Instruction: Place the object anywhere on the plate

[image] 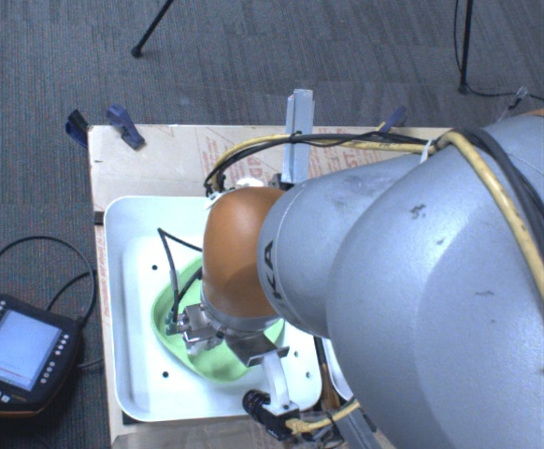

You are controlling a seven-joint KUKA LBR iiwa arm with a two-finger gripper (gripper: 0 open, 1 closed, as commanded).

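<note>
A white bin (122,251) sits on a cardboard-topped bench (160,162) above grey carpet (29,64). Left of the bin, a handheld control tablet (20,354) lies on the carpet, its black cable (52,260) looping beside it. Beyond the bin, two blue clamps (122,127) grip the bench's far corner; a stand leg (160,12) crosses the carpet farther back.

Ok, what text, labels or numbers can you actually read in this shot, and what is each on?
"KA": black letters on the grey arm, beside its orange band; the rest of the word is hidden.
Red print on the cardboard under the bin: too blurred to read.
Handheld screen on the floor: lit, nothing readable.
</note>
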